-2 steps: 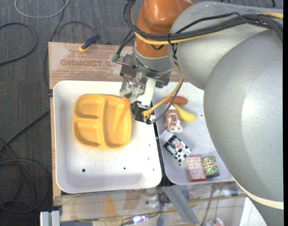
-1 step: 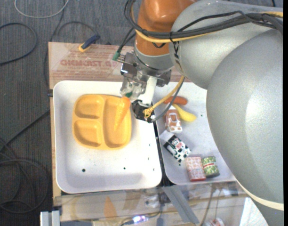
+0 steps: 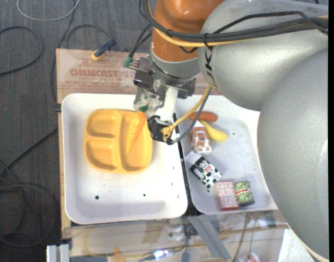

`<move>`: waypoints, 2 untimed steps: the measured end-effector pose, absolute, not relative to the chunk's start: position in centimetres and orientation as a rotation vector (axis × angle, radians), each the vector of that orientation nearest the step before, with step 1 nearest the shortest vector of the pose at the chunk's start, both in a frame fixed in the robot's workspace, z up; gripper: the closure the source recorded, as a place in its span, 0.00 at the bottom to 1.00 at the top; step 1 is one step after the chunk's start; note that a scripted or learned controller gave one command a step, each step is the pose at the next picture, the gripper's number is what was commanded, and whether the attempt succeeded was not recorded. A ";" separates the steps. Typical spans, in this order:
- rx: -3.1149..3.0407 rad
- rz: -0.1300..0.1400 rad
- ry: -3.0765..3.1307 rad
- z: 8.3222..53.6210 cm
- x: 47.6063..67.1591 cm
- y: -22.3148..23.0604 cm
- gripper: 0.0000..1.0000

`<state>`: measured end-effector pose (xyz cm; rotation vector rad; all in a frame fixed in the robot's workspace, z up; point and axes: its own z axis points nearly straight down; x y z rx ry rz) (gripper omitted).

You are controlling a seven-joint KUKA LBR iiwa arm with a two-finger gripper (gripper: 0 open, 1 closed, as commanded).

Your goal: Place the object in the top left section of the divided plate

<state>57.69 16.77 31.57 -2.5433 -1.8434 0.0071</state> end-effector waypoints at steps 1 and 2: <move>-2.541 0.015 -1.846 32.3 57.7 16.8 1.00; -2.422 0.010 -2.002 29.3 60.5 13.5 1.00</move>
